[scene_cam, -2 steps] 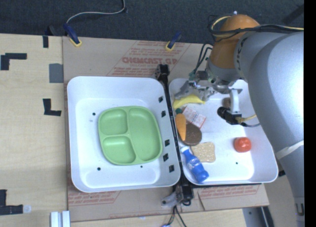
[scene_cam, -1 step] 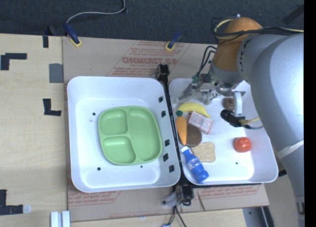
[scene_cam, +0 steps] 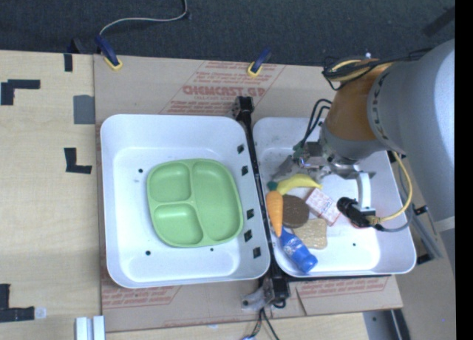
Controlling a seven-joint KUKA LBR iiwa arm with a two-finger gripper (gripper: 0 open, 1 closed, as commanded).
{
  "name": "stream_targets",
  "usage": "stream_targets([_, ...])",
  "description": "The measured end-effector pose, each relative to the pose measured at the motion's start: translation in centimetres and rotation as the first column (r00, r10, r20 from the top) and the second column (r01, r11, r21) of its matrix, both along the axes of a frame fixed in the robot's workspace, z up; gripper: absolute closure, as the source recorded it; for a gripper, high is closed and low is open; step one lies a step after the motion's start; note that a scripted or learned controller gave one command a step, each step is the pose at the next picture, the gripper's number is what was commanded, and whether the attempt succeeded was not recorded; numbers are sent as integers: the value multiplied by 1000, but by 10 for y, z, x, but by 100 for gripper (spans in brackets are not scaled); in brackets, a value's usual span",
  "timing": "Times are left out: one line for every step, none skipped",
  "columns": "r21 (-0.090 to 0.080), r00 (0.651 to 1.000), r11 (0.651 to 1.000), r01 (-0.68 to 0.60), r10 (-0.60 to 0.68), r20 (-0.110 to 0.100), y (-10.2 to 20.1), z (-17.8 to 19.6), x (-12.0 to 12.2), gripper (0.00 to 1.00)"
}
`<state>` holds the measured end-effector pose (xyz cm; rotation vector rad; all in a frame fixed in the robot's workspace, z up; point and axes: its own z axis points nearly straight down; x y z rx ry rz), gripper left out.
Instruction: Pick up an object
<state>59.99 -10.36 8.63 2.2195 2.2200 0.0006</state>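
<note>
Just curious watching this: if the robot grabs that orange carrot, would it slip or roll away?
The carrot looks smooth and tapered, so it might slide out of a pinch. Being round, it could roll, though the banana and brown disc beside it may hem it in.

A green three-compartment plastic plate (scene_cam: 195,202) is lying in the left shallow white bin (scene_cam: 118,183). In the right shallow white bin (scene_cam: 384,253), a yellow toy banana (scene_cam: 299,182) is sitting behind a brown round cookie (scene_cam: 295,211), an orange toy carrot (scene_cam: 275,211) is lying left of it, and a blue crumpled wrapper (scene_cam: 298,253) is lying in front.

A cardboard-covered bench (scene_cam: 214,87) bears two white bins, left bin (scene_cam: 122,198) touching right bin (scene_cam: 392,250).
</note>
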Motion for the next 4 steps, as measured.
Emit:
stream_targets([-2, 1000, 1000, -1, 1, 3, 0, 10, 1, 100])
stream_targets([-2, 1000, 1000, -1, 1, 3, 0, 10, 1, 0])
stream_targets([0, 1000, 1000, 0, 0, 4, 1, 1, -46, 0])
stream_targets([1, 1000, 1000, -1, 1, 6, 2, 11, -45, 100])
